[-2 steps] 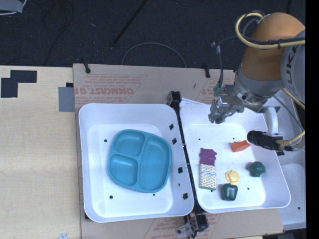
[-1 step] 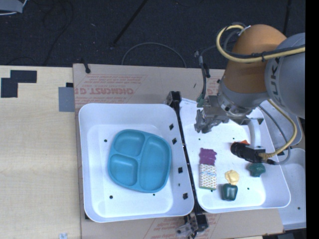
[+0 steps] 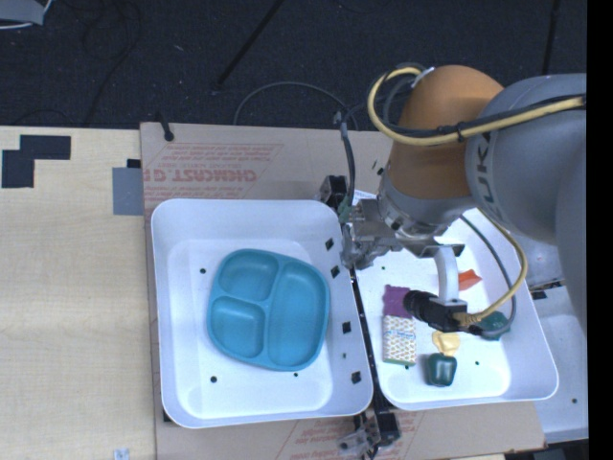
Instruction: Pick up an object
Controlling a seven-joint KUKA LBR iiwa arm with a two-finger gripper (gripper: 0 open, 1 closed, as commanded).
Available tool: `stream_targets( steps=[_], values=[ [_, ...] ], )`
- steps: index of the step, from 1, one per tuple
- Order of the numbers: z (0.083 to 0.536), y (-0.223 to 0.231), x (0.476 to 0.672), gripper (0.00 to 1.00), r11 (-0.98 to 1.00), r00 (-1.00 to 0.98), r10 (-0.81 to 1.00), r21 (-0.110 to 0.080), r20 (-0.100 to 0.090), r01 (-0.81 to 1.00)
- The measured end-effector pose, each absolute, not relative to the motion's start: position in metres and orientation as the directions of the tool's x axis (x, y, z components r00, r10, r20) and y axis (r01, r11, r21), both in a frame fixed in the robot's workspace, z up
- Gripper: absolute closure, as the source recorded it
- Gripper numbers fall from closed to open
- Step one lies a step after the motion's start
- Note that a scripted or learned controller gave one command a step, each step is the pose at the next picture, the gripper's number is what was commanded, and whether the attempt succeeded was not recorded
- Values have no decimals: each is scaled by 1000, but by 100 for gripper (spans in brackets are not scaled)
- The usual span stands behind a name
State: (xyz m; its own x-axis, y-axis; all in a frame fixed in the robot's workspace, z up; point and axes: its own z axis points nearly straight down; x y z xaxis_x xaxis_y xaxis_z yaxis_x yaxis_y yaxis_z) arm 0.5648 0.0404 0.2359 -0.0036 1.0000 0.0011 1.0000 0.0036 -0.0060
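Two white bins. Left bin (image 3: 182, 228) holds a blue divided plate (image 3: 268, 307). Gripper (image 3: 367, 241) hangs over the right bin's (image 3: 522, 372) 9 o'clock rim; grip cannot be told. At its 5 o'clock lie a purple piece (image 3: 396, 300), patterned packet (image 3: 399, 339) and teal block (image 3: 441, 370).

Grey arm (image 3: 546, 151), rounded casing; broad orange band (image 3: 436, 151) above wrist; yellow cable (image 3: 372, 103) looped across band.

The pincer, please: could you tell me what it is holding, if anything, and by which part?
It cannot be told; the pincer sits at the left bin's right wall.
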Motion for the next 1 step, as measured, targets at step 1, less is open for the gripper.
stream_targets(
  steps=[1],
  values=[
    [222, 93, 555, 100, 5, -5, 1000, -6, 2, 1000]
  ],
)
